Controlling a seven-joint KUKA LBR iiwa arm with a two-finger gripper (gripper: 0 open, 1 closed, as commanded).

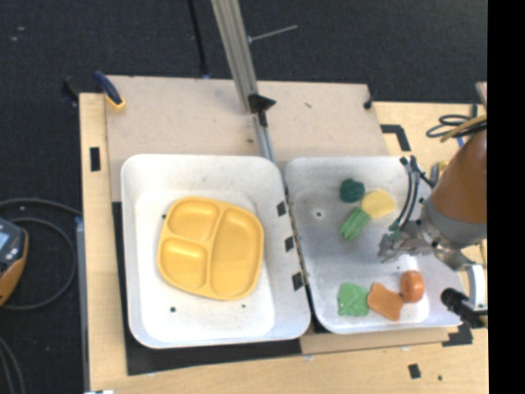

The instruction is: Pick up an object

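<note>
From where I stand above the bench, the arm (463,183) leans in from the right over the right-hand bin (320,195), and its gripper (399,245) hangs low near that bin's right wall. The tips are small and blurred against the white floor, and I cannot tell how wide the gripper is set. Nothing sits between them that I can make out.

Below the tips and a little to the right, close by, lies a small orange-red piece (412,286); beside it, further left, is a flat orange wedge (385,300), and left again a light green piece (353,300). Up and to the left of the tips sit a yellow lump (378,204), a dark green ball (352,190) and a long green piece (354,223), all loose on the bin floor. The left-hand bin (135,220) holds a yellow divided plate (211,248), well apart from the gripper.

I judge this to be the approach step: no item is picked yet. The next move calls for centring over one piece, probably the orange-red one nearest, then dropping straight down and closing squarely, staying off the bin wall.
</note>
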